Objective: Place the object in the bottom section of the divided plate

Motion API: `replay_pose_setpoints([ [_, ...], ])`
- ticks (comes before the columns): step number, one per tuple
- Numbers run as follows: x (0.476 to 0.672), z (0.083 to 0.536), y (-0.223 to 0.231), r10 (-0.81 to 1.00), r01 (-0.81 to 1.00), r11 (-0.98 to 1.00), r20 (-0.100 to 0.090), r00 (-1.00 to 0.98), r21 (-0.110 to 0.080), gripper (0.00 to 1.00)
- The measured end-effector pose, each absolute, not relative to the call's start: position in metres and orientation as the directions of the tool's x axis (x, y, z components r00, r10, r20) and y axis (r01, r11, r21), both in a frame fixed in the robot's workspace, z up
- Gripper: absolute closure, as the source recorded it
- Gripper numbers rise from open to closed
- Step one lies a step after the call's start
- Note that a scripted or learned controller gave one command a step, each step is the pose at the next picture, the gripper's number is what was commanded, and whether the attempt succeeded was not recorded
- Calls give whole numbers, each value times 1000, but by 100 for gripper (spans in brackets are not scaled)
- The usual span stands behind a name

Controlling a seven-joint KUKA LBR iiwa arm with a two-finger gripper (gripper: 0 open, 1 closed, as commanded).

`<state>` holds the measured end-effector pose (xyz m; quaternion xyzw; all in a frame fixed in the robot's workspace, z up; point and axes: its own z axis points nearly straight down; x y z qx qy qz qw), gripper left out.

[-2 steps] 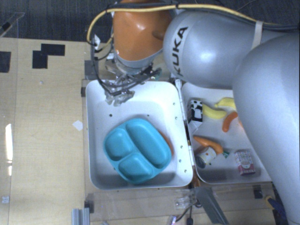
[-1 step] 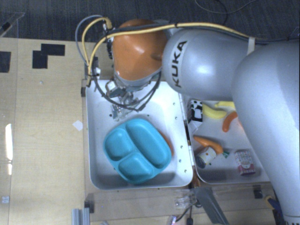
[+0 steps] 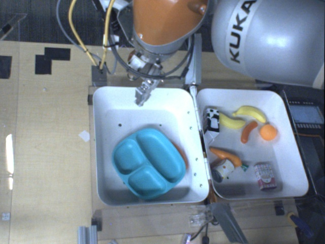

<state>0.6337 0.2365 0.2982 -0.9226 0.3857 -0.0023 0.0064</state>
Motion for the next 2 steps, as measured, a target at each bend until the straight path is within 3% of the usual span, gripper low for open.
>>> replay_pose_setpoints([
  [1, 669, 268, 236, -612, -612, -791, -1, 791, -11, 100],
  [2, 669, 258, 237, -200, -200, -980, 3, 980, -9, 100],
])
